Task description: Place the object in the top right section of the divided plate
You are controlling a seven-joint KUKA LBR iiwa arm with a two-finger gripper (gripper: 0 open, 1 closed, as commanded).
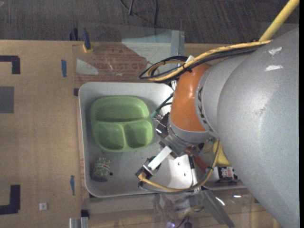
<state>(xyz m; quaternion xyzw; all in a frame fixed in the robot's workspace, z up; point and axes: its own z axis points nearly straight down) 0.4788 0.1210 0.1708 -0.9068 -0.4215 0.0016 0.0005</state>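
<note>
Pickup pending: object (pixel 100 169) in bin's (pixel 124 177) near-left corner, apart from gripper (pixel 161 123) at plate's (pixel 118 110) right; cannot tell grip state. Next: reach object.

camera view: fixed overhead | slanted down on white bin (pixel 121 172) | arm (pixel 256 127) close, entering from right

The plate (pixel 122 122) is light green, the bin (pixel 121 175) white — the small object (pixel 100 169) mottled green and dark; the arm (pixel 256 118) grey, orange-banded.

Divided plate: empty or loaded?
Empty. All three sections of the green divided plate show bare; the mottled object lies outside it in the white bin.
</note>
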